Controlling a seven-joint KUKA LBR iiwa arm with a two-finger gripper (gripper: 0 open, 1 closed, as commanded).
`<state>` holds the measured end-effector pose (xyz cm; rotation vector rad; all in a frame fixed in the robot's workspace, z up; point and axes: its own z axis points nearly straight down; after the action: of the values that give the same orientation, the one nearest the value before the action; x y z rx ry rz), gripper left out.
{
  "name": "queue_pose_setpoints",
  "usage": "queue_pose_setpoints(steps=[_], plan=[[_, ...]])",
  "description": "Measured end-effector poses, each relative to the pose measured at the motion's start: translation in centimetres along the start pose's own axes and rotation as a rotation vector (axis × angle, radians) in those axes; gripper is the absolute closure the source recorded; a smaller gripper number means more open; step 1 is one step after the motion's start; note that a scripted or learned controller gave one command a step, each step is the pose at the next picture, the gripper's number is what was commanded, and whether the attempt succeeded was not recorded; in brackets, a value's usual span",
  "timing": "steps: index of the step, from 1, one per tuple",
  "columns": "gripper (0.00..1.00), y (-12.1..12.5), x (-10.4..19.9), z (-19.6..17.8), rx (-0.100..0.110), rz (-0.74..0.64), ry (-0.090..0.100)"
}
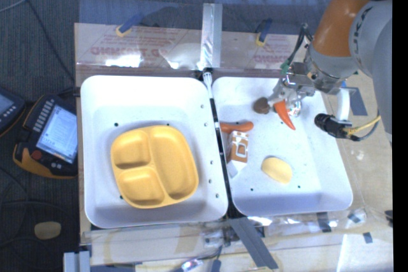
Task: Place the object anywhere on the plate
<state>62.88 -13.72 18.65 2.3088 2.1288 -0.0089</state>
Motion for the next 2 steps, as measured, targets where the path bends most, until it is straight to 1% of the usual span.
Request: queue_pose_setpoints(steps=[1,2], plan=[[1.00,-4.1,8.4,0.3,-0.001,-0.157,0.005],[1.00,-8.5,17.8,0.3,0.001,-0.106,0.004]])
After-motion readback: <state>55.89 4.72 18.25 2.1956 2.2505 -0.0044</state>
